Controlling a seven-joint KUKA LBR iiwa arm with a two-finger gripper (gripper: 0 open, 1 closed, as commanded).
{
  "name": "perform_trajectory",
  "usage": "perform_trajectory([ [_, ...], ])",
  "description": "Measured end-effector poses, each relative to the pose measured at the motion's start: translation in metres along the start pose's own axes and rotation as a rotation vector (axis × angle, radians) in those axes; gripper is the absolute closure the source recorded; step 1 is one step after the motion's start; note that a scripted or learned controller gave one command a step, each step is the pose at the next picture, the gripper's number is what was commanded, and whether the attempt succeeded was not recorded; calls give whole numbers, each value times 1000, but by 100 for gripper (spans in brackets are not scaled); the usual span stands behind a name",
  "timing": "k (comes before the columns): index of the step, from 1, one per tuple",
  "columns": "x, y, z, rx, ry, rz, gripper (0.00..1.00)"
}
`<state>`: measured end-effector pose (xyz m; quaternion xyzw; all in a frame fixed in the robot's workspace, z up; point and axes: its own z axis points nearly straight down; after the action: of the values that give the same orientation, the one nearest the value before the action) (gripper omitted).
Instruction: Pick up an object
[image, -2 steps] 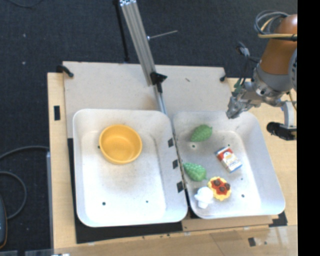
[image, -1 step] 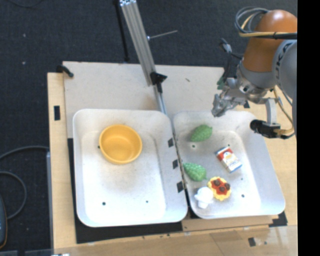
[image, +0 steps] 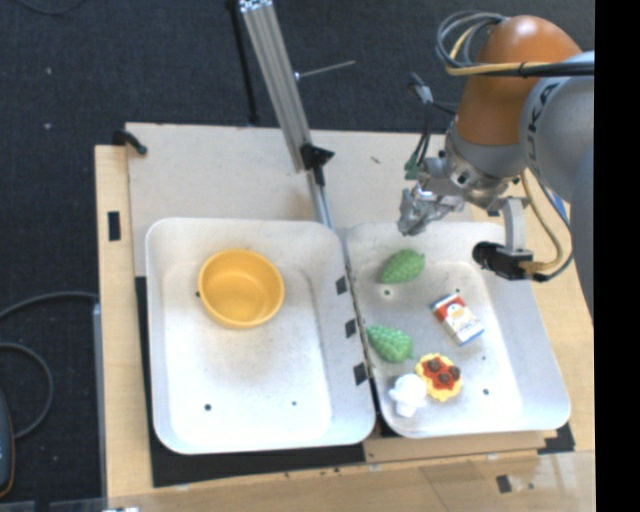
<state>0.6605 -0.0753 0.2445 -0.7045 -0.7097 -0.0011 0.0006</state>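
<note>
Gripper (image: 414, 222) hovers above right bin's (image: 520, 400) far edge, open-or-closed state unreadable, nothing visibly held; nearest green object (image: 402, 266) sits just below, rounded and bumpy, so it likely slips or rolls away.

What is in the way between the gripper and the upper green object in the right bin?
Nothing visible. The gripper hangs over the far edge of the right bin, and the upper green object lies just below it in this view, with bare bin floor between them.
</note>
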Motion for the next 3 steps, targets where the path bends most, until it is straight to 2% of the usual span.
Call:
perform_trajectory([
  [2,95,-14,16,1,-1,4,100],
  [3,143,-22,2,-2,0,0,100],
])
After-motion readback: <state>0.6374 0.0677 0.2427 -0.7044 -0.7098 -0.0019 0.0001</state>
